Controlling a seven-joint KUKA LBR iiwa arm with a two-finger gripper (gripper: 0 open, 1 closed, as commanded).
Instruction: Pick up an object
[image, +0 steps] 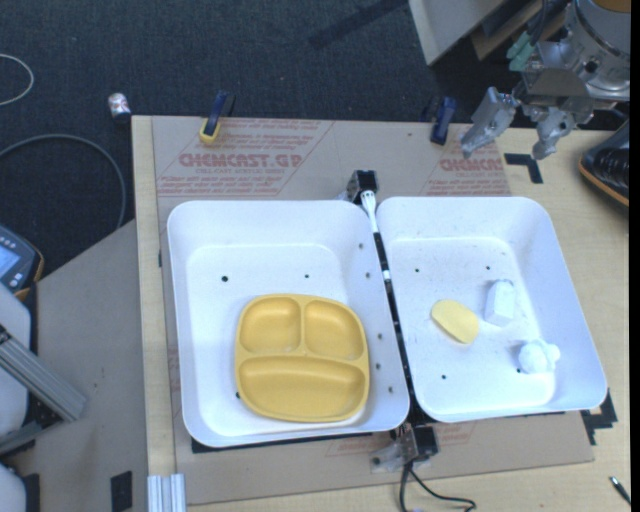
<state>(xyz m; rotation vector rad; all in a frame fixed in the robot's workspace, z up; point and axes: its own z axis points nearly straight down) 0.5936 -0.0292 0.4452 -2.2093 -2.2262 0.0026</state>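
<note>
Yellow oval piece (456, 322) lies flat on the floor of the right bin (560, 250), near a white block (500, 300) and a small white rounded item (535, 356); a yellow divided plate (301, 356) sits in the left bin (190, 300). Above the worktop's (300, 160) far edge, the tool (515, 125) hangs with fingers spread, gripping nothing

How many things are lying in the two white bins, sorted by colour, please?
Yellow: 2, the divided plate in the left bin and a small oval piece in the right bin.
White: 2, a blocky piece and a rounded piece, both in the right bin.
Total: 4.
</note>
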